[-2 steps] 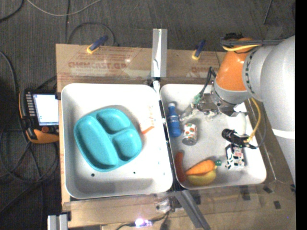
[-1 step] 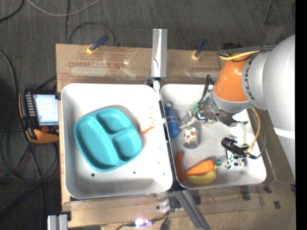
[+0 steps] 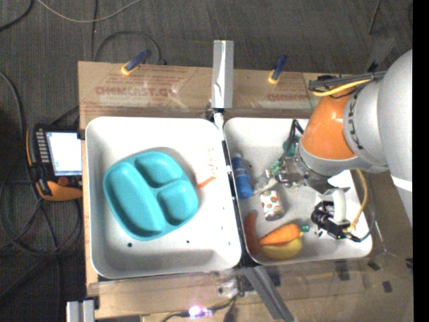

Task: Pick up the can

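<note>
Camera view: can (image 3: 271, 204) just below claw (image 3: 280, 174)

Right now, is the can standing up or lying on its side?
Lying tipped. The can rests in the right bin, its printed side wall facing up, beside the gripper.

Dark grey ribbed carpet floor (image 3: 201, 12) surrounds the bench, with thin pale cables (image 3: 67, 9) looping across it near the top left. A brown cardboard sheet (image 3: 154, 89) lies along the bench's far edge, held by two blue-and-yellow clamps (image 3: 135, 61). An orange-and-black handheld screen pendant (image 3: 57, 156) sits off the bench's left edge.
</note>
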`<state>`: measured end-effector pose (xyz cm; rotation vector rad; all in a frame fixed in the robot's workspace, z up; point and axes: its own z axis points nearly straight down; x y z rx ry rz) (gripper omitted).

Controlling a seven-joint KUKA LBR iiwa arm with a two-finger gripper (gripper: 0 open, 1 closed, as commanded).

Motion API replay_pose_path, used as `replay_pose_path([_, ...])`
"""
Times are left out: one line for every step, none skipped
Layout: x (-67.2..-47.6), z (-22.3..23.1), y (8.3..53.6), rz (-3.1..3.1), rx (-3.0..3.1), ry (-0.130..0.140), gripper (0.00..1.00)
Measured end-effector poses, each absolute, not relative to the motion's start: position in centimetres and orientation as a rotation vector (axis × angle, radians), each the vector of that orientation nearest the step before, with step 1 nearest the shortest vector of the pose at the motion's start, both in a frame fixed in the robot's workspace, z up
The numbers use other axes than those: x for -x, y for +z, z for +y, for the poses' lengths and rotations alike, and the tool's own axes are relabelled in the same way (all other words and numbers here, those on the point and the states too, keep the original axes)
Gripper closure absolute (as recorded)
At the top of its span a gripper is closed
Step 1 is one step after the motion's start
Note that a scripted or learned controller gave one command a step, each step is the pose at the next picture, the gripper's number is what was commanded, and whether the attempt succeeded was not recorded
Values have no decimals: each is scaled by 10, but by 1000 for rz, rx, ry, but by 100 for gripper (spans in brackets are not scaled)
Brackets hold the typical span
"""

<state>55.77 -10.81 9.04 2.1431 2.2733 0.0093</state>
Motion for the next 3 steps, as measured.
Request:
replay_pose_path([-510,-109,90,1820,-2543,20,0])
replay_pose_path([-510,-110,98,1821,-2545,16,100])
replay_pose_path([-564,-25,181,1766,-2600,-10,100])
